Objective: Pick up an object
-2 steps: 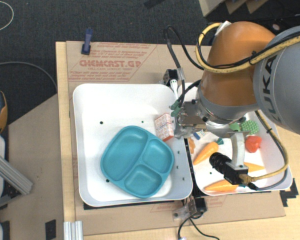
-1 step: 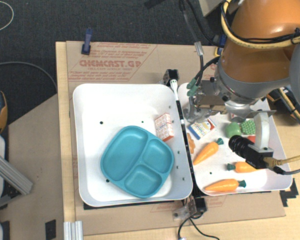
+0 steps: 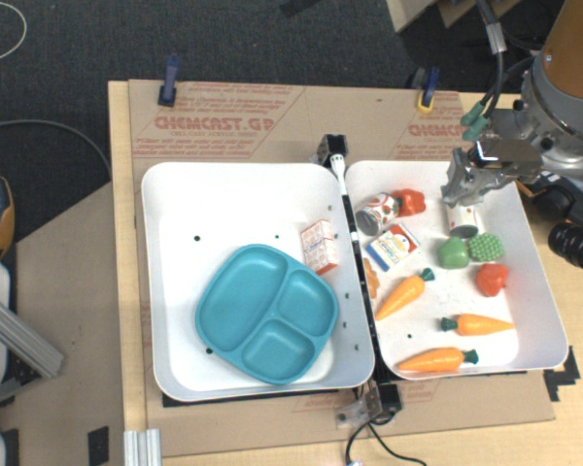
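- White bins sit side by side on the worktop (image 3: 272,115), a brown board w/ red lettering; left bin (image 3: 175,212), right bin (image 3: 544,328).
- Left bin: teal divided plate (image 3: 265,312) lies low-centre, tilted; small red/white carton (image 3: 319,246) just beside its upper-right edge, near the divide between bins.
- Right bin holds the pickable stuff, crowded:
  - red/white tin-like item (image 3: 389,207) up top, near the left wall
  - blue/white packet (image 3: 391,249) just below it
  - green round fruit (image 3: 454,253) touching a bumpy green piece (image 3: 486,248)
  - red tomato-like piece (image 3: 492,279) just below those
  - three carrots: one slanted mid-bin (image 3: 401,295), one lying flat to the right (image 3: 479,324), one along the bottom edge (image 3: 435,360)
- Arm (image 3: 554,115) comes in from the right; pincer (image 3: 463,212) is over the right bin's upper area, tip pointing down at a small grey/white cylinder-like thing (image 3: 463,227) right above the green fruit.
- Pincer state: can't tell whether it's apart or together – angle and clutter hide it; nothing visibly clamped.
- Obstacles near the tip: green fruit and bumpy green piece directly below, tin-like item to its left. Carrots well apart from it.
- Blue clamp (image 3: 168,81) and blue/yellow clamp (image 3: 428,87) grip the board's far edge; cables on dark floor around.
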You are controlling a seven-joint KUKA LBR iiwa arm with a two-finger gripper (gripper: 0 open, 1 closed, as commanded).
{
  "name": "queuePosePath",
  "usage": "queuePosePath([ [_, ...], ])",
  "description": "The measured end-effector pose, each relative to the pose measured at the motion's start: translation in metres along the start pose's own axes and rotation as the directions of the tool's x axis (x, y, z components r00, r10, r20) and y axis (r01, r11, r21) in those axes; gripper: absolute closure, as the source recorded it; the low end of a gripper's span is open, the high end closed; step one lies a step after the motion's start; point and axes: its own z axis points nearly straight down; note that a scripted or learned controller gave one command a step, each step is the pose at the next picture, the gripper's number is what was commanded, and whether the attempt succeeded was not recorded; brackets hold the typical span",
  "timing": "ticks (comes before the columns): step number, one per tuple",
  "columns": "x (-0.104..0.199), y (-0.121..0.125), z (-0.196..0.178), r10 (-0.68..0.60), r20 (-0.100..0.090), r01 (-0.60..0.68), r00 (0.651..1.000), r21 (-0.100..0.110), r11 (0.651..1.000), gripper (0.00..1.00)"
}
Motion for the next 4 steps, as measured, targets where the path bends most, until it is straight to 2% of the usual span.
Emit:
queuePosePath([
  [1,0.128,-0.001,-0.059,-0.022,-0.006,0.022,1.000,0.003,1.000,1.00],
  [2,0.221,-0.004,-0.013,-0.018,-0.001,0.018,1.000,0.020,1.000,1.00],
  [3,0.137,-0.006,0.175,0.001,0.006,-0.002,1.000,0.029,1.000,1.00],
  [4,0.125,0.095,0.205,-0.003,0.000,0.003,1.000,0.006,1.000,1.00],
])
